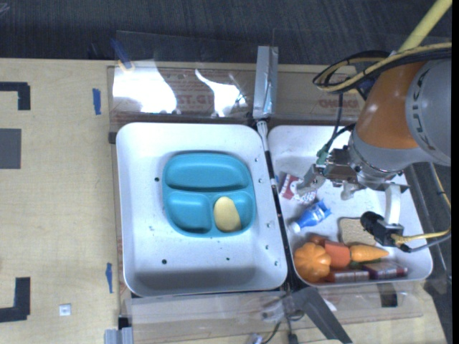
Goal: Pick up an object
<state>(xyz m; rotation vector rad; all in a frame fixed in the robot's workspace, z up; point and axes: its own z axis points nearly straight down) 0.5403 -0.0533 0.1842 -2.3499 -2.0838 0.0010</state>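
Pick not done, by the look of it: nothing seen lifted. Grey arm with orange band (401,113) hangs over the right white shallow bin (419,264); tool (315,178) low over its upper part, state cannot tell. Candidates lie at that bin's near side: orange pumpkin-shaped toy (313,260), orange carrot-shaped toy (367,252), blue-white crumpled tube (310,215), brown bread-like slab (351,228). They crowd each other, so a clean grasp looks awkward. Left white bin (136,192) holds a blue divided plastic tray (193,185) with a yellow egg-shaped piece (226,213).

arm (401,113): enters from right | claw (337,178): low, pointing left
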